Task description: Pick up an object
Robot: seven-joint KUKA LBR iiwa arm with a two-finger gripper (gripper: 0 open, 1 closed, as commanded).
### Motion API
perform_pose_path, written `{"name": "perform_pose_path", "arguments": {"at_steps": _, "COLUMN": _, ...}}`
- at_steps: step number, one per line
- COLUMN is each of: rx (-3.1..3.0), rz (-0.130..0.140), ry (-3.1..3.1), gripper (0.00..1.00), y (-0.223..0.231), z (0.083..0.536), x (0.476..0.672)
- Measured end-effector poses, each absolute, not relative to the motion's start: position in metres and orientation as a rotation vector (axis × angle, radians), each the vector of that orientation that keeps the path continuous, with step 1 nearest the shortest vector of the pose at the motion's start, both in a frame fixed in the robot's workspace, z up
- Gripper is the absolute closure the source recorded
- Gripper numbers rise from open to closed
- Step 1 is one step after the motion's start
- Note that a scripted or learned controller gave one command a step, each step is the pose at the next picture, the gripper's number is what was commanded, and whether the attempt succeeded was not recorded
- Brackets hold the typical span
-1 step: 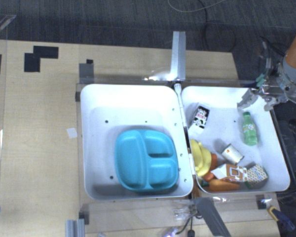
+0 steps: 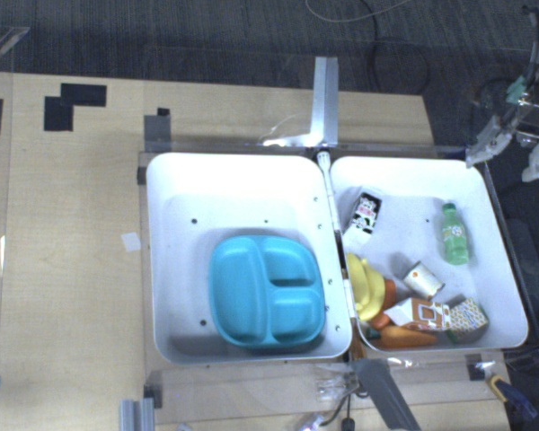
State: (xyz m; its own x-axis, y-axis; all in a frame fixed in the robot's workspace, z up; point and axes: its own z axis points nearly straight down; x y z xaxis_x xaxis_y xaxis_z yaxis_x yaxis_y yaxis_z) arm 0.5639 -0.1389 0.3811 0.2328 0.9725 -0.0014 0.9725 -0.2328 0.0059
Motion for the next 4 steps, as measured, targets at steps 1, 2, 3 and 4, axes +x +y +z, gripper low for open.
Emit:
{"name": "perform_pose_path", "arguments": {"at_steps": 1, "rx": 2.429, "rz": 0.004, "ry": 1.983, "gripper": 0.0, "y": -0.14, "z": 0.435, "x": 0.543}}
{"name": "perform_pose_path", "arguments": {"at_steps": 2, "rx": 2.664, "rz": -0.002, "ry": 1.663, "gripper": 0.0, "y": -0.191, "z": 0.346, "x": 0.595}}
{"name": "perform_pose_path", "arguments": {"at_steps": 3, "rx": 2.591, "rz": -0.002, "ry": 1.777, "gripper": 0.0, "y": -0.191, "z": 0.229, "x": 0.64}}
{"name": "perform_pose_path", "arguments": {"at_steps": 4, "rx": 2.627, "rz": 0.003, "ry": 1.717, "gripper": 0.0, "y": -0.194, "z": 0.242, "x": 0.671}}
